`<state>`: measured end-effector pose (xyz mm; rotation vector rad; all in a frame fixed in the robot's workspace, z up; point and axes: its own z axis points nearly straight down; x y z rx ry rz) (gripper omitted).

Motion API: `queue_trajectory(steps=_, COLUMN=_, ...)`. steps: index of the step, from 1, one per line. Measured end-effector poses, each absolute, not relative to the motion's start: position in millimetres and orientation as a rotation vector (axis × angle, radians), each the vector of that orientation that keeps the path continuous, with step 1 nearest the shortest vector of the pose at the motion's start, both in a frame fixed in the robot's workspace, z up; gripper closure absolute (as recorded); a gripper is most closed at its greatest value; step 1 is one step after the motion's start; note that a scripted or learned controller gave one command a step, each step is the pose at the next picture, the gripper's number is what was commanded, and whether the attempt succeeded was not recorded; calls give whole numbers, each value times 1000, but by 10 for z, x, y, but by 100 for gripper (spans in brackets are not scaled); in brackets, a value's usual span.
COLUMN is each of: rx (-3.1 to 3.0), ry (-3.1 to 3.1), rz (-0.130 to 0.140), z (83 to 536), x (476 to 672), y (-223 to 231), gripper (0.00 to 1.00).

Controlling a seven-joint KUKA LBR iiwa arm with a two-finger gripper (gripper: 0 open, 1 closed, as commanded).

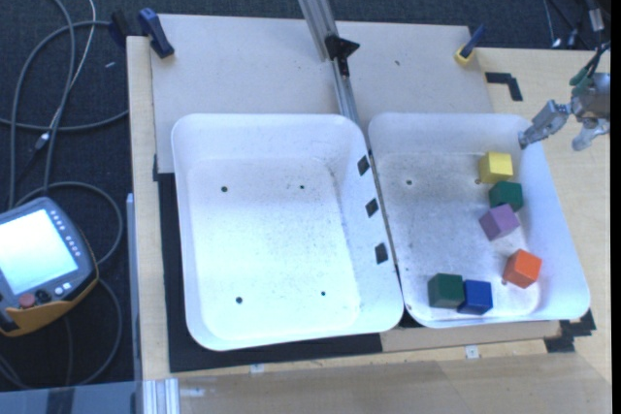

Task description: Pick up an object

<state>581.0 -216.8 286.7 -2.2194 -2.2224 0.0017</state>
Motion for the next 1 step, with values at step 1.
queue_trajectory(steps=1, rx=-2216, ry=-2224, rz=2, z=2075, x=6459, y=-2157, gripper=0)
